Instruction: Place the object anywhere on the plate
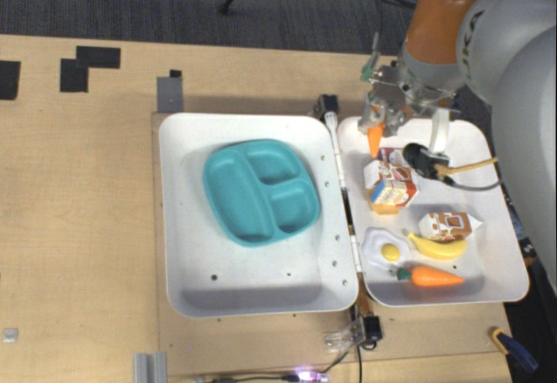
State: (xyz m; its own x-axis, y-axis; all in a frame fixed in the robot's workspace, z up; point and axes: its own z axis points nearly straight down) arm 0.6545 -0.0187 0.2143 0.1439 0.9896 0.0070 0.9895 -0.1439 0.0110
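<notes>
Starting at the claw [380,120], high over the far left corner of the right bin [500,290]: drawn in narrow, pinching what looks like a small carrot [374,143] by its thick end. Hanging upright, long axis vertical, tip pointing down, seemingly clear of the bin floor, though hard to be sure from this slant. So, task's thing right there in the grip, not yet over the target.

Now outward to that target. Off to the view's left and a bit nearer the camera, across the ridge where the two bins meet: the teal plate [261,191], flat in the middle of the left bin [187,272], three compartments. Long side running on a diagonal, far-left to near-right. Well apart from the carrot. Calls for a sideways carry leftward over the rims, then a release; broad target, any compartment good enough by the task's wording.

One arm on this job, reaching in from the right.

Back in the right bin, just beside the hanging carrot on the near side: a small carton [389,187], then a second carton [446,225], a banana [435,247], a fried egg [387,249], a bigger carrot [432,278] lying on its side. Printed patches on both cartons, red, blue, brown; no writing legible at this size. No brand readable anywhere on the table [78,225].
</notes>
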